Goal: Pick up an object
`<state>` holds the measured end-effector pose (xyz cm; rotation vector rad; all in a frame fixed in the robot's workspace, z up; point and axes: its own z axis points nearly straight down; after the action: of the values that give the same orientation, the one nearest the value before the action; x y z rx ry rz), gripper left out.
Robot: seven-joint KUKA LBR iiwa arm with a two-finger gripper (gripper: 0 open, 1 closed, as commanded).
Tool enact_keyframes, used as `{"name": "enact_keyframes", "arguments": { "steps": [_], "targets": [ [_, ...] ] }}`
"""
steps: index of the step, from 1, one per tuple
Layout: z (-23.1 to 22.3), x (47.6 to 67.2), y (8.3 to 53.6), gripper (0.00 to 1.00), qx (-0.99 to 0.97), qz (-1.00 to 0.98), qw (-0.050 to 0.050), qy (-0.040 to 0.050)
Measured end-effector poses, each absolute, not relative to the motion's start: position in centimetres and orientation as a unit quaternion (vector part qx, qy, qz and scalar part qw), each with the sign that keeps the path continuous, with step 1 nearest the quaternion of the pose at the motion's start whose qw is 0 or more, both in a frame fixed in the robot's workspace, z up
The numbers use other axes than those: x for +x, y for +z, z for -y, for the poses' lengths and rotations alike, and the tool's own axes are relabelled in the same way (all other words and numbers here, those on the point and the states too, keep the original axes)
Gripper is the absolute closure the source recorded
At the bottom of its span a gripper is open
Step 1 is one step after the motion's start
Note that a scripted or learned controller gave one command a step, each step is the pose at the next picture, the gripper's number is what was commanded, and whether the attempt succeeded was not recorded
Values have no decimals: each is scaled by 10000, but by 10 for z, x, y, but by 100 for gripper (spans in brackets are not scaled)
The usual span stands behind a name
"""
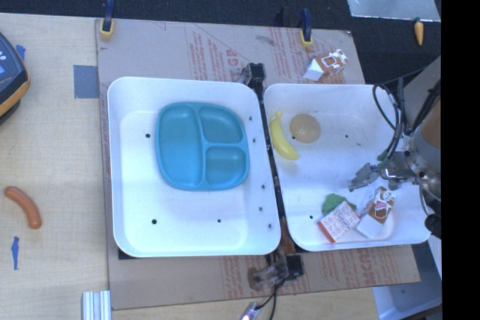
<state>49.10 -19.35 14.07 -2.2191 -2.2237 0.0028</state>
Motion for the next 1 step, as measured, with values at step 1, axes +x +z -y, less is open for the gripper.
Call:
{"name": "enact_keyframes", "arguments": {
  "steps": [1],
  "targets": [
    [104,506,91,0,-7045,7097,18,13]
  ]
}}
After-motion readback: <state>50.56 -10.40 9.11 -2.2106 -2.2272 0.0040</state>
